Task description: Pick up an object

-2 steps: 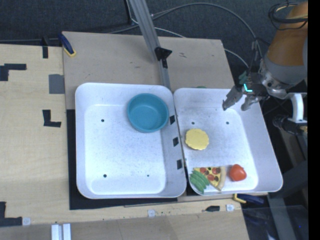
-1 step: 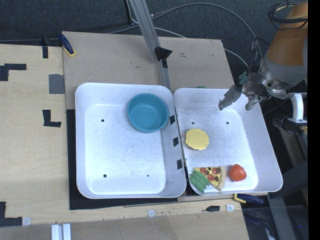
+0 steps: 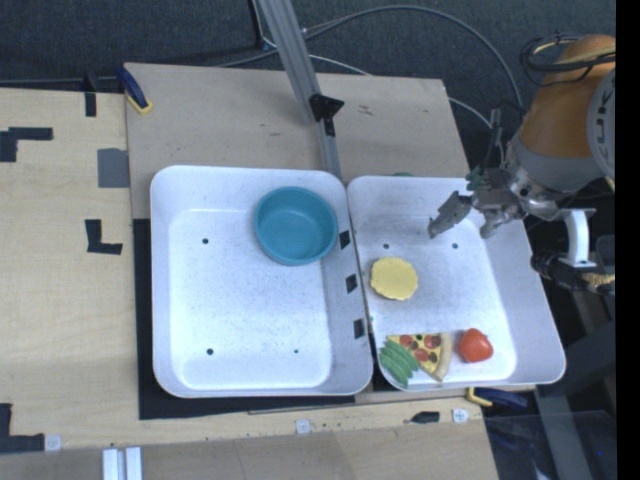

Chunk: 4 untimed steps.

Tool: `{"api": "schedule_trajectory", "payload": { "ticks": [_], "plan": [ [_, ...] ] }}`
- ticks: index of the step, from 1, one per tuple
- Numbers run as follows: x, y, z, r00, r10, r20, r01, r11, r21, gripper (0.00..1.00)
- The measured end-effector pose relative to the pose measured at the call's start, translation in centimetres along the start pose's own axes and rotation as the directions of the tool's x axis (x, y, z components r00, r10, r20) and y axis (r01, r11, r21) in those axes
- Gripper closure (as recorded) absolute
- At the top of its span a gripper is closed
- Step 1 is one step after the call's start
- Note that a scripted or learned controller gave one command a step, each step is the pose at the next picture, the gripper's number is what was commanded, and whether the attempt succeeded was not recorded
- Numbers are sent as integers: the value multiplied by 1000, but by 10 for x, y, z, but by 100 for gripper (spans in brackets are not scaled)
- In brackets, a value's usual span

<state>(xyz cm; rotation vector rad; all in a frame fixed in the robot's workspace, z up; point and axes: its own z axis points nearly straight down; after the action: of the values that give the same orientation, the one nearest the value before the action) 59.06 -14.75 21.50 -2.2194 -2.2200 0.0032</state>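
Observation:
The right bin (image 3: pixel 520 268) holds a round yellow piece (image 3: pixel 394 279) near its middle, a pizza slice toy (image 3: pixel 428 352) with a green piece (image 3: pixel 398 360) beside it at the front, and a red tomato-like toy (image 3: pixel 475 346) to their right. My gripper (image 3: pixel 466 222) hangs over the back half of the right bin, open, its two dark fingers spread with nothing between them. It is above and to the right of the yellow piece, apart from it. A blue bowl (image 3: pixel 295 225) sits at the back of the left bin (image 3: pixel 200 298).
A grey metal pole (image 3: pixel 300 68) slants down from the top to the divide between the bins. Cables (image 3: pixel 420 18) trail across the dark floor behind the bench. The arm's orange band (image 3: pixel 565 98) stands at the right, over the right bin's far edge.

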Motion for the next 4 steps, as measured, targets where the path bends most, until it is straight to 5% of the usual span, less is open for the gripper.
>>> {"api": "schedule_trajectory", "payload": {
  "ticks": [2, 3, 4],
  "plan": [
    [-2, -8, 103, 1000, 0, 0, 0, 1000, 1, 0],
    [-2, -7, 91, 1000, -1, 0, 1, 1000, -2, 100],
    [-3, 1, 31, 1000, 0, 1, 0, 1000, -7, 100]
  ]
}}
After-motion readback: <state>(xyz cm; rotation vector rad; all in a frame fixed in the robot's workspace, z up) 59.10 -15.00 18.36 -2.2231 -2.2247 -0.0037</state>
